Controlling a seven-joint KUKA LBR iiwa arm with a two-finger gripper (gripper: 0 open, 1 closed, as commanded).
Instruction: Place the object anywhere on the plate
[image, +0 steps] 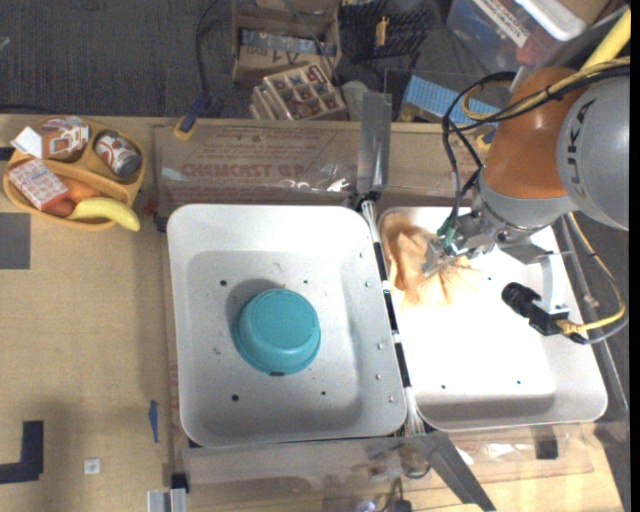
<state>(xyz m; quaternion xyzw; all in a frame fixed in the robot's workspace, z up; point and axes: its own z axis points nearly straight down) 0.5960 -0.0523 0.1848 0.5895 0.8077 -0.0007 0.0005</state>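
Overhead, pincer (436, 262) touching tan cloth (412, 262), teal plate (278, 330) apart.

Arm (560, 120) cut off at right edge, gripper (447, 252) fingertips blurred — pale orange object (412, 262) indistinct, identity unreadable.

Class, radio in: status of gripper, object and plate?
Gripper down on tan cloth, right bin. Teal plate in left bin, apart. Nothing between.

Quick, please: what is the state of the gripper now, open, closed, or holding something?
Gripper: down at the tan cloth in the right bin; open or closed cannot be told.
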